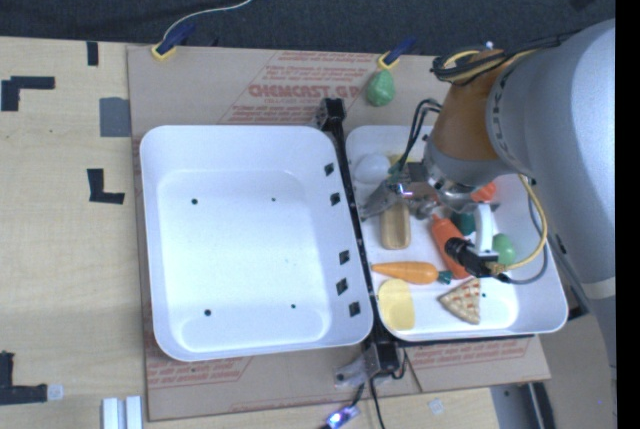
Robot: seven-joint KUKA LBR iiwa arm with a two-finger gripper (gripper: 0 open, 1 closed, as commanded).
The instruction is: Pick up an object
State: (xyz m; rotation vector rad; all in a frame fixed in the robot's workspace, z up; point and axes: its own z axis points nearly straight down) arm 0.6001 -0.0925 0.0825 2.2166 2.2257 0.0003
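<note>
The arm is reaching into the right bin (530,322), its jaws (398,189) hanging just over a tan bread-like piece (396,225) (whether released or clenched, I cannot tell). A carrot (406,271), a yellow block (396,303) and a pizza slice (462,300) are lying nearer. The left bin (240,237) is sitting alongside.

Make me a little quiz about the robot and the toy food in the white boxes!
1. True or false: the carrot lies in the right bin.
2. Which toy lies outside both bins? A) green ball B) pizza slice C) carrot
3. Fill in: the pizza slice lies near the right bin's ____ edge.

Key:
1. True.
2. A, the green ball rests on the cardboard behind the bins.
3. Front, nearest the camera.
</note>
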